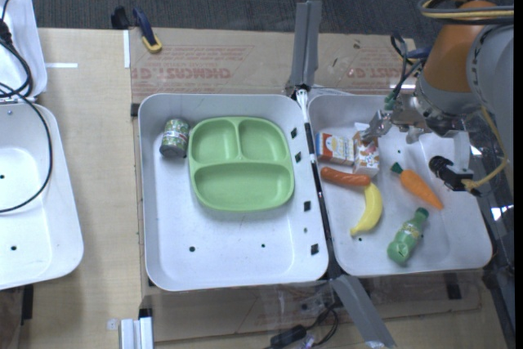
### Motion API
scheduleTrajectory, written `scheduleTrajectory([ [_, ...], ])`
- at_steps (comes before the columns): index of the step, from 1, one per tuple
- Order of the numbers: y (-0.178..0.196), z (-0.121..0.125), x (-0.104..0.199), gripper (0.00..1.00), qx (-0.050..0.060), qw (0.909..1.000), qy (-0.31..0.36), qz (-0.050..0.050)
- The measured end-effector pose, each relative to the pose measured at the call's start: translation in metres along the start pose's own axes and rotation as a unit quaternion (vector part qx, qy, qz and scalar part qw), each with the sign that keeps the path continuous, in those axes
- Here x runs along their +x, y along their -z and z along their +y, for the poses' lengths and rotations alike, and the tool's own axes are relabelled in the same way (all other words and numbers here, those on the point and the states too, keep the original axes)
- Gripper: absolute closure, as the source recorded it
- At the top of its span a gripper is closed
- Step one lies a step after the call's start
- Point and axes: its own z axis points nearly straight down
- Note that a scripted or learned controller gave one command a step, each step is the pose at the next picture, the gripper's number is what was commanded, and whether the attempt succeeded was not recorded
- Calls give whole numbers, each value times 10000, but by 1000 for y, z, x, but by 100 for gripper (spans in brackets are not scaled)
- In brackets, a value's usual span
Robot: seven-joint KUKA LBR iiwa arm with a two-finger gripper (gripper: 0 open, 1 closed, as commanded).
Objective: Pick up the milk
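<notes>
The milk carton (341,149), white with an orange label, lies on its side in the upper left part of the right bin (466,253). My gripper (378,127) hangs just above and to the right of the carton's right end, at the tip of the grey arm with its orange band (454,53). The view does not show whether the gripper touches the carton.
Also in the right bin are a red sausage (345,177) just below the milk, a banana (369,209), a carrot (420,187) and a green bottle (406,237). The left bin (163,249) holds a green divided plate (240,163) and a small can (173,137).
</notes>
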Motion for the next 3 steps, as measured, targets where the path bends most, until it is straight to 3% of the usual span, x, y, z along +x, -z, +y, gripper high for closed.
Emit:
scheduleTrajectory([
  [1, -10, -17, 44, 0, 79, 10000, 45, 37],
  [3, -10, -17, 44, 0, 77, 10000, 43, 37],
])
